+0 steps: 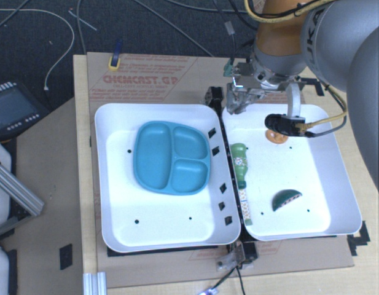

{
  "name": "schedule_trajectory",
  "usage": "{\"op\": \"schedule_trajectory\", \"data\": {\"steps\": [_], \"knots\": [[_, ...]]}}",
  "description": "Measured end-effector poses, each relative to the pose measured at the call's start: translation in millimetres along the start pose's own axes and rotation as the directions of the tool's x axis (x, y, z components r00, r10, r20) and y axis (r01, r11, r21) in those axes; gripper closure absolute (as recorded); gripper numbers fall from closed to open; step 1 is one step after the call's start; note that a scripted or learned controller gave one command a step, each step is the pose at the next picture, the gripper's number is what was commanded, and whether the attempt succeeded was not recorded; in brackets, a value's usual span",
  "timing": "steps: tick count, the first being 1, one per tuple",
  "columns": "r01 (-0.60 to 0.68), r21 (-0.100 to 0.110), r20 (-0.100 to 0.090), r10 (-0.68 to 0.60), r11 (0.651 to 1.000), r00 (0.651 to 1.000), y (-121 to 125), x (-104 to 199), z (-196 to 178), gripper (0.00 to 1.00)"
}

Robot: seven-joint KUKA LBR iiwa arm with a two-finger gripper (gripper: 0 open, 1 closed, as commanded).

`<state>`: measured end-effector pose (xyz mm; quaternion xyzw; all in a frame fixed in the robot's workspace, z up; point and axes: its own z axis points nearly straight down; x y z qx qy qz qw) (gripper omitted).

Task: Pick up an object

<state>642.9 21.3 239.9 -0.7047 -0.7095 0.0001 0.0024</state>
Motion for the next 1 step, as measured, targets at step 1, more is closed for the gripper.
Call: {"op": "schedule_trajectory", "data": {"steps": [1], "knots": [[0.0,-0.002,0.0,0.0,1.0,1.0,-3.9,60.3,0.0,1.0]]}}
